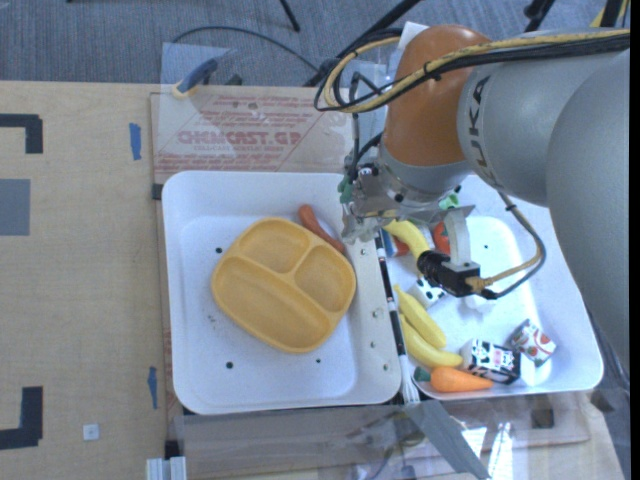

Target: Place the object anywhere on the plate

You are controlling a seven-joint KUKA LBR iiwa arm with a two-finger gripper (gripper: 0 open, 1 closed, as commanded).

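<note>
A yellow divided plate [284, 283] lies in the left bin [190, 298]. A thin red-orange sausage-like piece [318, 227] rests on the bin floor at the plate's upper right edge. My gripper [356, 218] hangs over the divider between the bins, just right of that piece, under the orange wrist band [430, 98]. Nothing is visibly held in it.
The right bin [560, 298] holds a yellow banana [408, 236] beside the gripper, two more bananas [420, 328], an orange carrot [460, 379], a black-and-white toy [492, 359], a red-and-white piece [537, 341] and a small red item [440, 238]. The arm covers the bin's upper part.
</note>
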